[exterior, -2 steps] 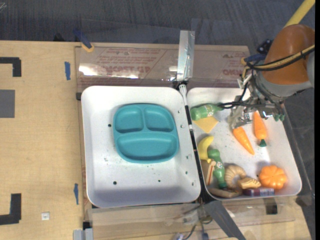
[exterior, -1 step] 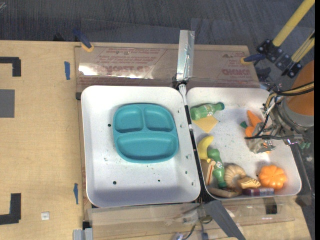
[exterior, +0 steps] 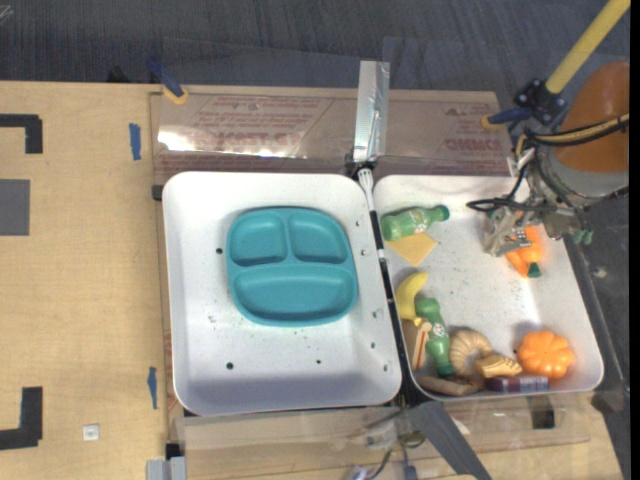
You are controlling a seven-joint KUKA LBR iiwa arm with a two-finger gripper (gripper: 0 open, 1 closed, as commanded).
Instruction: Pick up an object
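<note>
Orange is what sits under your gripper [exterior: 512, 230]: a small carrot-like toy [exterior: 526, 256] with a green tip lies near the far right corner of the right bin [exterior: 580, 298], and the metal fingertips hang just above its upper end. Whether the fingers are spread or closed you cannot tell from this slant; cables and bracket hide them, and nothing shows clearly pinched between them, so do not count the toy as held.

To do this step well, I judge you should centre the gripper over the toy's thicker orange body rather than its tip, come straight down, and close only when both fingers flank it. The bin's right wall is near, so keep the outer finger off it. The toy looks small and smooth and may squirt sideways if caught off-centre.

Outward from there, the grey arm with its orange band [exterior: 596, 118] reaches in over the bin's far right corner. A green bottle [exterior: 411, 220] and a yellow wedge [exterior: 414, 247] lie along the bin's left wall at the far end, a banana [exterior: 410, 293] below them. The near edge is crowded: a pumpkin [exterior: 545, 353] at the near right corner and a tan shell-like piece [exterior: 470, 348] beside mixed toys.

The left bin [exterior: 190, 298] carries a teal divided plate [exterior: 291, 265] at its middle. Both bins rest on a cardboard-covered bench [exterior: 70, 268], with dark floor beyond.
</note>
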